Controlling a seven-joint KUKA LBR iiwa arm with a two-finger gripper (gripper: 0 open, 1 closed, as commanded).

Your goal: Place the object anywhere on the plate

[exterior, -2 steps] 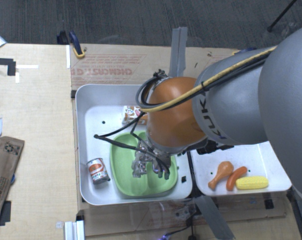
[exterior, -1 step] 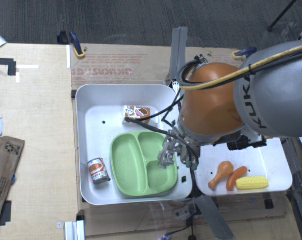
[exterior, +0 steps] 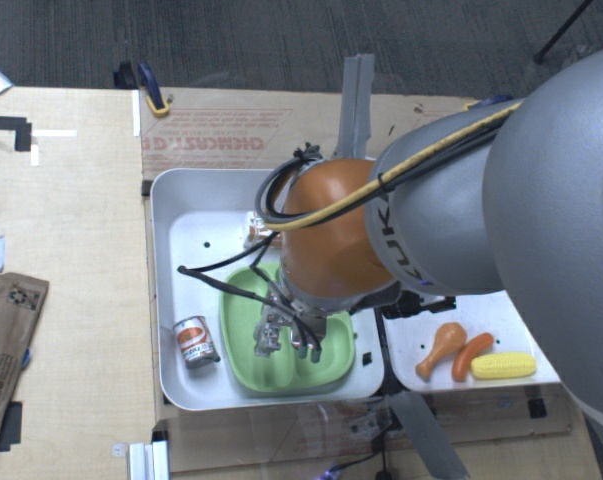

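1. The grey arm (exterior: pixel 501 188) with its orange band (exterior: pixel 326 228) enters from the right and bends steeply down over the left shallow white bin (exterior: pixel 166 268), its wrist pointing almost straight down.
2. The two-finger gripper (exterior: pixel 286 343) hangs low over the light green plastic plate (exterior: pixel 241 323), which lies in the near right part of the left bin.
3. Whether the gripper is apart or together cannot be told; its metal parts are small and blurred against the plate, and no object can be made out in it.
4. A small cylindrical can with a red and white label (exterior: pixel 194 342) lies on its side on the bin floor, just beside the plate's left edge, near the bin's near left corner.
5. In the right white bin (exterior: pixel 406 353), near its near edge, lie an orange toy chicken drumstick (exterior: pixel 441 348), a red-orange toy sausage (exterior: pixel 471 356) and a yellow toy corn cob (exterior: pixel 502 366), close together.
6. Black cables (exterior: pixel 216 268) loop from the wrist across the left bin.
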